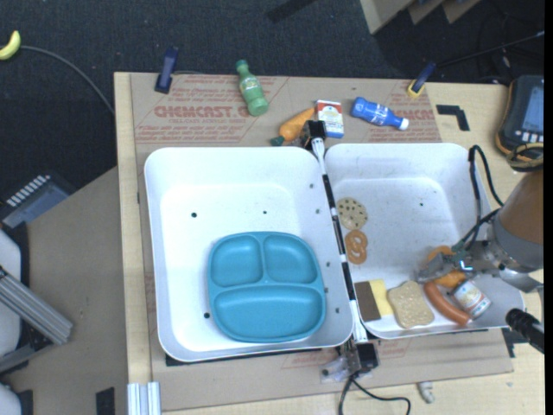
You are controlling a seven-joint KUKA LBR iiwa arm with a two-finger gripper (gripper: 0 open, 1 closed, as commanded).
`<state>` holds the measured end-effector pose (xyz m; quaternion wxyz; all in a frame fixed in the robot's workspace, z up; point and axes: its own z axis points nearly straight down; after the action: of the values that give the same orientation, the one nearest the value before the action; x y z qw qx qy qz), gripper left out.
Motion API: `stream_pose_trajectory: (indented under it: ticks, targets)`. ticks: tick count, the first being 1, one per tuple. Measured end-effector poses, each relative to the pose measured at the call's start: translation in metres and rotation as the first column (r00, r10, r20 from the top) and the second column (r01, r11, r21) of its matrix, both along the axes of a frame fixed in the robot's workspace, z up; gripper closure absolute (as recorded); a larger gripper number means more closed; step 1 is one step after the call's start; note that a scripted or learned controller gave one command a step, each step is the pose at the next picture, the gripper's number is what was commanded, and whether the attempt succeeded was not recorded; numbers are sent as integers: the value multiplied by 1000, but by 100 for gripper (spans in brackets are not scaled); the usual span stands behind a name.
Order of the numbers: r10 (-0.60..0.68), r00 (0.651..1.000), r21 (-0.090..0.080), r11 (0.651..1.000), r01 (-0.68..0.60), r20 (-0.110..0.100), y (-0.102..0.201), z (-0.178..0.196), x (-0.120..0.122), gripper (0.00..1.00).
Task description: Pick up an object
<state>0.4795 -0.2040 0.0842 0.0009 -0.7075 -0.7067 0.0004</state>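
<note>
My gripper [442, 271] hangs low over the right part of the right bin [406, 173], with the arm [525, 223] reaching in from the right. Right under and around it lie an orange toy [439, 255], a red-brown sausage [448, 306] and a small can [472, 297]. A slice of bread [410, 305] lies just left of the sausage. Further left are a yellow-and-black block [371, 299], a pretzel [357, 246] and a round cookie [350, 210]. Whether anything is held cannot be made out.
The left bin [173, 188] holds a blue divided plate [266, 285]. Behind the bins on the bench lie a green bottle [252, 89], a toy carrot [295, 125], a small carton [329, 118] and a blue bottle [378, 113]. A cable [478, 175] runs over the right bin's far right corner.
</note>
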Motion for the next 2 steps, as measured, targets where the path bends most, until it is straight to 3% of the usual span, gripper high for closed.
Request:
stream_pose_trajectory:
  ticks: [1,2]
  targets:
    - [0,1000,-1,1000,0,3,0,10,1,100]
    - [4,1000,1,1000,-4,3,65,20,75,100]
